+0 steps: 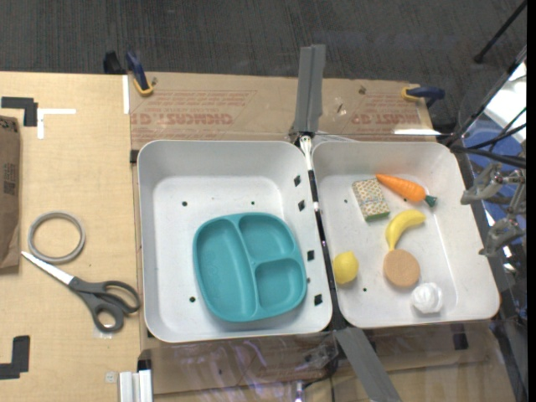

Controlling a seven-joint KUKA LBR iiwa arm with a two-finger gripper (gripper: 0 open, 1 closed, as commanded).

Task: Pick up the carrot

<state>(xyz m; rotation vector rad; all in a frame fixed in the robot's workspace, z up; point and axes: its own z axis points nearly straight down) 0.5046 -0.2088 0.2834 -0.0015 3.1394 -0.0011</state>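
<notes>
Just beyond the banana (404,225), toward the right bin's (448,304) far wall, lies the carrot (400,188), beside the sponge (370,199). Pick not begun; approach step. Pincer state: cannot tell. Next move, by judgement: descend over the carrot's middle, clear of the sponge.

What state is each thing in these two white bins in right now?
Orange carrot with green tip: lying flat in right bin, untouched.
Yellow banana: lying curved below carrot.
Yellow lemon: resting near divider.
Speckled sponge block: lying flat beside carrot.
Round tan disc: lying flat.
Teal divided plate: upright in left bin, compartments bare.
</notes>
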